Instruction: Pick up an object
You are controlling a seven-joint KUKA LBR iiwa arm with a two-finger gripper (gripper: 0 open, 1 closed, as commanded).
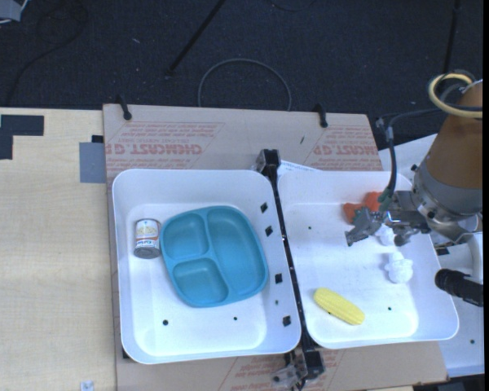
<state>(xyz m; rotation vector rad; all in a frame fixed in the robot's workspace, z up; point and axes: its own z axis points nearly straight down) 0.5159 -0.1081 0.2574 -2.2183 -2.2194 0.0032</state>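
Two bins share the counter [49, 259]; the hand [383, 228] hovers, its grip impossible to tell, over the right bin [440, 328] beside an orange toy [360, 210]. Crowded against the far-right edge, a grasp could slip.

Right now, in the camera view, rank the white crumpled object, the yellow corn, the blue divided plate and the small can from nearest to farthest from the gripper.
Measured from the gripper over the right bin:
1. White crumpled object, right bin, just below the gripper.
2. Yellow corn, right bin, lower middle.
3. Blue divided plate, left bin, centre.
4. Small can, left bin, at its left side beside the plate.
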